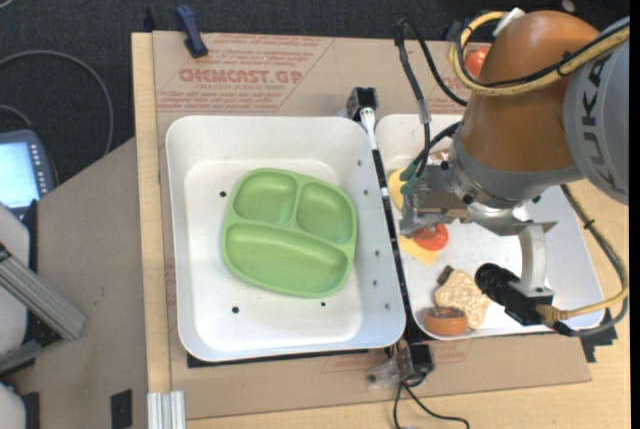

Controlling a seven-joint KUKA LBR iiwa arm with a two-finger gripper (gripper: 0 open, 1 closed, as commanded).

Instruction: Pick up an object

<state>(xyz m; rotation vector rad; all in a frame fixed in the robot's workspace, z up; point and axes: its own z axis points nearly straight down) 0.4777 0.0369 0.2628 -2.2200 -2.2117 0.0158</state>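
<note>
Two shallow white plastic bins with rounded corners sit side by side on a worktop [250, 82] covered by a brown sheet printed with red lettering. The left bin [180, 217] has a smooth floor dotted with a few small dark holes, and holds a glossy light green plastic plate [290, 232]. The plate is rounded and divided into three compartments, one long and two smaller. The right bin [578, 247] holds a cluster of small food-shaped pieces along its left side, near the wall shared with the other bin. These are a flat red-orange disc [432, 238], a flat pale yellow slab [424, 255] partly under the disc, a tan speckled slice with a rough bread-like surface [462, 294], and a smooth brown oval piece [447, 321] just beside that slice at the near rim. The grey arm, with its smooth orange band, reaches over the right bin, and its pincer [428, 209] hangs directly above the red-orange disc and the yellow slab. The wrist hides how far the pincer is open, so that cannot be told, nor whether it has hold of anything.
</note>
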